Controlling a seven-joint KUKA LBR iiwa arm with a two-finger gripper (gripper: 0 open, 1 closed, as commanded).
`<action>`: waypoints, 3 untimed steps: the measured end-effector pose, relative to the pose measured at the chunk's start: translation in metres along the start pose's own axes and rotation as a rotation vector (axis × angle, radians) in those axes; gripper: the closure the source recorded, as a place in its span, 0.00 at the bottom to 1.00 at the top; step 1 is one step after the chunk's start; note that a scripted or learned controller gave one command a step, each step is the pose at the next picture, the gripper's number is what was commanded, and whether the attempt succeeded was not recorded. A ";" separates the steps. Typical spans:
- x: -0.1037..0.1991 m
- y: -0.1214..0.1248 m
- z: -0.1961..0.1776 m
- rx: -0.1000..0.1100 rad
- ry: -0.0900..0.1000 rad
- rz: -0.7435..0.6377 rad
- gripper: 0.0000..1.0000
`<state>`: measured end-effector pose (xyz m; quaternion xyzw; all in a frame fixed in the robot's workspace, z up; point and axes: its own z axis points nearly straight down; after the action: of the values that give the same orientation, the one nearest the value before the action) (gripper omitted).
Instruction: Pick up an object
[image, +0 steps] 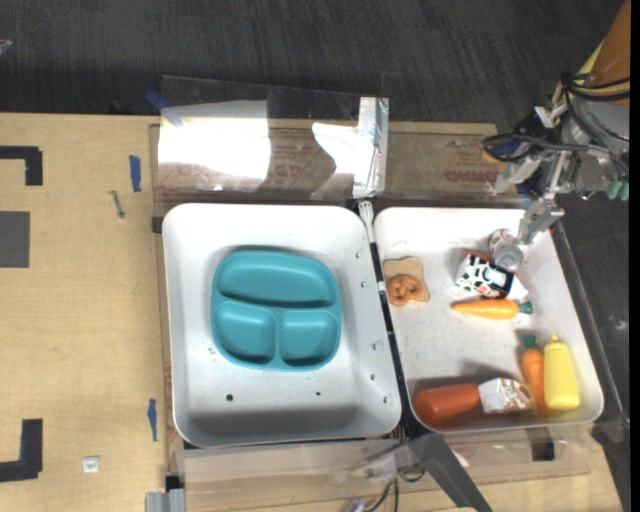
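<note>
Teal divided tray (276, 322) in the left bin (190, 240). Right bin (440, 225) along the desk's right side: pretzel (404, 283), black-and-white toy (484, 275), carrot (487, 310), sausage (447, 402), yellow bottle (560, 375). Jaws (520, 238) low over the bin's far right corner, touching nothing visibly; opening cannot be told

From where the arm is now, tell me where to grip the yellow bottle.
Grip the yellow bottle across its middle, coming straight down. It lies flat along the right bin's right wall, cap pointing away from the camera, with a carrot close on its left, so fingers must fit between them.
</note>
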<state>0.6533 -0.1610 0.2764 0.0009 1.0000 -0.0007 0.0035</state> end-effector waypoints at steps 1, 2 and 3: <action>0.035 -0.057 0.147 -0.004 0.008 -0.144 0.00; 0.079 -0.048 0.181 0.001 -0.005 -0.135 0.00; 0.158 -0.048 0.180 0.009 -0.034 -0.042 0.00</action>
<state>0.4969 -0.2092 0.0949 -0.0202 0.9996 -0.0054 0.0206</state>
